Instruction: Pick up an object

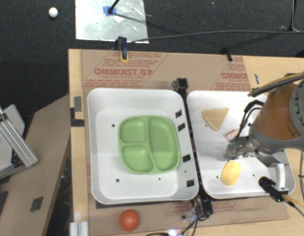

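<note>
**Tool low in the right bin, next to a yellow lemon-like piece**

The counter, a brown board with red lettering, carries two white bins side by side. The left bin holds one green divided plate with three compartments. The right bin holds the candidates for picking: one tan wedge near its far side, one yellow lemon-shaped object near its front edge, and a small pinkish scrap between them, too small to identify.

The arm reaches in from the right, and the tool sits low over the right bin, just above the yellow object and beside the pinkish scrap. I cannot tell how far it is open, nor whether it has anything in it.

The yellow object looks light, rounded and smooth, so it would likely roll or squirt out of a shallow pinch; taking it across its narrower middle seems safest. The wedge looks flat and light, best gripped across its thin edges.

One orange-red ball lies on the counter in front of the left bin.
</note>
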### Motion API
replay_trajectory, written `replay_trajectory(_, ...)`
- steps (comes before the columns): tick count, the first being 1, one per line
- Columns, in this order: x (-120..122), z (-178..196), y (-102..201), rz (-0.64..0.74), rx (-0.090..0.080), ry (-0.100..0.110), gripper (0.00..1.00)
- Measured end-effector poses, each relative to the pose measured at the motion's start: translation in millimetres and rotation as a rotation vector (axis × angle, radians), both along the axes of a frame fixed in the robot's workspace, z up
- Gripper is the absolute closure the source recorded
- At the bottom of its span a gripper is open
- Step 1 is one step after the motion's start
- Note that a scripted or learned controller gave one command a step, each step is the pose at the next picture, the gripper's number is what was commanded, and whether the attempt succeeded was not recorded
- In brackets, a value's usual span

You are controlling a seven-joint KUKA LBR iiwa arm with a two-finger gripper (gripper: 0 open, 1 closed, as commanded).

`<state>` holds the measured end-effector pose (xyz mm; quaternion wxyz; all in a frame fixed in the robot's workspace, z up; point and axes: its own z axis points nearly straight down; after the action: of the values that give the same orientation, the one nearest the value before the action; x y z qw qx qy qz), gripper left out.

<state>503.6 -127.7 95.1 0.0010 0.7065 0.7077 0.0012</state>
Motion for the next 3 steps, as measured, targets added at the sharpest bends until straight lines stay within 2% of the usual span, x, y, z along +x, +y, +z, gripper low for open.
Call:
replay_trajectory(1,2,47,-9,-0.001,-0.002,-0.002,1.0)
replay_trajectory(3,-2,173,-16,0.003,-0.003,-0.007,1.0)
